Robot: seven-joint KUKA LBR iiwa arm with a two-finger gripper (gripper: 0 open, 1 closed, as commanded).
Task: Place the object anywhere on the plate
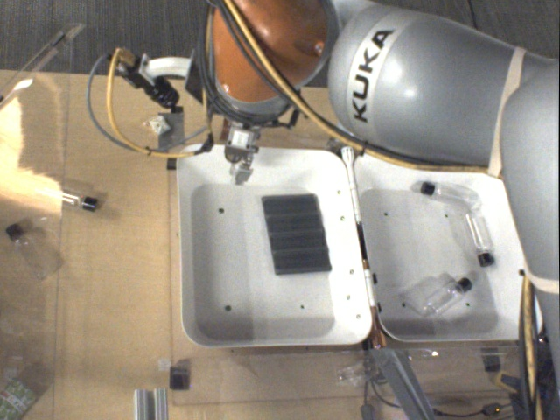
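The pincer [240, 170] hangs over the left bin's [201, 322] back edge, grip state impossible to tell, near the dark ribbed plate [297, 233]; clear bottles [437, 292] lie in the right bin [385, 322], so fetching one looks next.

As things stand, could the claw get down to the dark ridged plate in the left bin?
Probably yes. The claw hangs over the left bin's far edge, and the dark ridged plate lies flat and uncovered close by.
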